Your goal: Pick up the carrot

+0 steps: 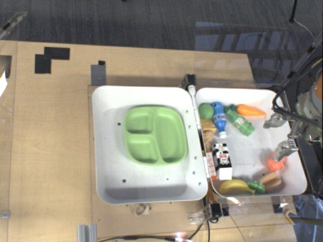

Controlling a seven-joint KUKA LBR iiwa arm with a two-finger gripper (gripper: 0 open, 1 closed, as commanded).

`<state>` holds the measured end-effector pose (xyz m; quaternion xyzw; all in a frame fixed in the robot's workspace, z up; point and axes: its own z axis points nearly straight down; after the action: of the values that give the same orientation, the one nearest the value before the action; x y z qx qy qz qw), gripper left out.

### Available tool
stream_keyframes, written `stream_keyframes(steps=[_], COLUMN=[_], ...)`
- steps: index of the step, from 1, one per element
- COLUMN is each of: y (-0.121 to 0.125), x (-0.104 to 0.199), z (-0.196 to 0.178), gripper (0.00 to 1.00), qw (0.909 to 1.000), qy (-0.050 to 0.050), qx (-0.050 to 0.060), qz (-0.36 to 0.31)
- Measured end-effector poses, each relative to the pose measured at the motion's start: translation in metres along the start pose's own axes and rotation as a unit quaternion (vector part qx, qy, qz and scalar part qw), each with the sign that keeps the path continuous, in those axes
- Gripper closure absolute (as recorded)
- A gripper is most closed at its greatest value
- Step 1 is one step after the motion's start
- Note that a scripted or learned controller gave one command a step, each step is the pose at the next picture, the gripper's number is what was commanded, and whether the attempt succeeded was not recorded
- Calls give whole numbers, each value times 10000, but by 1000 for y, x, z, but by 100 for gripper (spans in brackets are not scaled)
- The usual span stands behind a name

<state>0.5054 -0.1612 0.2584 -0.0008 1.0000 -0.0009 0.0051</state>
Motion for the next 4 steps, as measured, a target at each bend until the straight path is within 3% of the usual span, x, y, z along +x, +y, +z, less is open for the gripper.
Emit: stream_keyframes(steps=[1, 2, 3, 4], y=[-33, -43, -43, -45], x=[-48, -97, -168, -165], z=[109, 116, 62, 170], gripper=[0, 0, 0, 0], qw=[9982, 9958, 9918, 9795], qy=[37, -15, -62, -12], qx=[-20, 1, 15, 8], qz=[-595, -920, -1274, -2014])
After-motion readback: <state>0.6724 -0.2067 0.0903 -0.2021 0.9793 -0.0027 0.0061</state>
